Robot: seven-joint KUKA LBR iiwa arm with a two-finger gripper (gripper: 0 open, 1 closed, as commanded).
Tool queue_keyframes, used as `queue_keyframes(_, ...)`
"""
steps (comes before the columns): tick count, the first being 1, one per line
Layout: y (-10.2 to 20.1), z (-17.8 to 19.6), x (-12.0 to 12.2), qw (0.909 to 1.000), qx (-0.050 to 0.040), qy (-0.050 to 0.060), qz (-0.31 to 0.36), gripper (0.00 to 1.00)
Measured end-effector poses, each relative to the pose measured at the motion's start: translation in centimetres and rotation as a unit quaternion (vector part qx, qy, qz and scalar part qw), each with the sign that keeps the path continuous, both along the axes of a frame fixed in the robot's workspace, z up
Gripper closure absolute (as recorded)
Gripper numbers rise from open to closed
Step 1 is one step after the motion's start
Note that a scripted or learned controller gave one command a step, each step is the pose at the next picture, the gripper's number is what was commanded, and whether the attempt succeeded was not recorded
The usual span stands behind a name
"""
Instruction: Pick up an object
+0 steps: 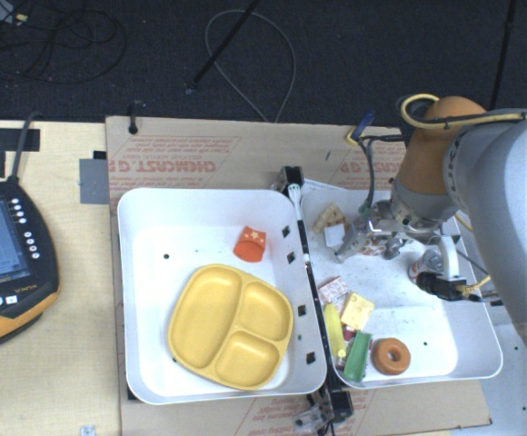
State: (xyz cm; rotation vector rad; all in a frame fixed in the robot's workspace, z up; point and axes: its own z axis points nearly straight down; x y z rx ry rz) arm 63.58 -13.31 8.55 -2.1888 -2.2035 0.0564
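One fixed camera is looking down from above the bench at a slant, sitting far enough back that it is taking in both shallow white plastic bins, the left bin and the right bin, side by side. The brown cardboard sheet under them is lying toward the far edge, with dark floor beyond. The grey arm with the orange band is reaching in from the right of the frame.
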Motion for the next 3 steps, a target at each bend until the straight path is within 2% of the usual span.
queue_keyframes(1, -0.2, 0.0, -0.1, 1.0, 0.0013, -0.003, -0.003, 0.0)
queue_keyframes(2, -1.9, -0.1, 0.0, 1.0, 0.0072, -0.003, -0.001, 0.0)
queue_keyframes(3, -1.8, 0.0, 0.1, 1.0, 0.0058, -0.004, 0.0, 0.0)
